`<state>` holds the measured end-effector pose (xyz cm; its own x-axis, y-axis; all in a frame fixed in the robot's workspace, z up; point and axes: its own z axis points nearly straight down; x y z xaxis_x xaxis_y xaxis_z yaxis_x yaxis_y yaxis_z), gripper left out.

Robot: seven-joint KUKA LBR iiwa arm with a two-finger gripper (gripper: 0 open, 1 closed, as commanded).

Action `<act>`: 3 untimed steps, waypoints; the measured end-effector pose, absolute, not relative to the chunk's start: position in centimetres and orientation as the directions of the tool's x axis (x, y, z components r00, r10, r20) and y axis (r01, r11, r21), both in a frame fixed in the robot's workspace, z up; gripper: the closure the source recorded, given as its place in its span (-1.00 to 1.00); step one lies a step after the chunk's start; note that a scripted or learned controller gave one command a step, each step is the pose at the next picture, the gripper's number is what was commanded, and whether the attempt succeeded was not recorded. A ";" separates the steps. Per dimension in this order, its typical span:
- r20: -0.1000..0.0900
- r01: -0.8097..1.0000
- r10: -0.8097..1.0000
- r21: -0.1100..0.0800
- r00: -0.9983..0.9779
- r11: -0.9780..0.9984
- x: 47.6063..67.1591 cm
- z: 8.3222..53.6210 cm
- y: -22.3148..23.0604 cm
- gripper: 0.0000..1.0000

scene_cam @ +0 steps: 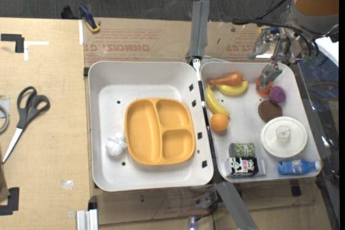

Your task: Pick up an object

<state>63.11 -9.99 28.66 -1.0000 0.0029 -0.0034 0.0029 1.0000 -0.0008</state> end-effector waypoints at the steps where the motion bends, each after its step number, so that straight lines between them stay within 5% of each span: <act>1: -0.004 -0.089 -0.089 -0.002 -0.996 0.996 62.3 9.3 -12.7 -1.00; 2: -0.003 -0.140 -0.140 -0.001 -0.990 0.990 55.4 9.4 -16.3 -1.00; 3: -0.012 -0.257 -0.257 -0.006 -0.966 0.966 51.4 9.5 -13.0 -1.00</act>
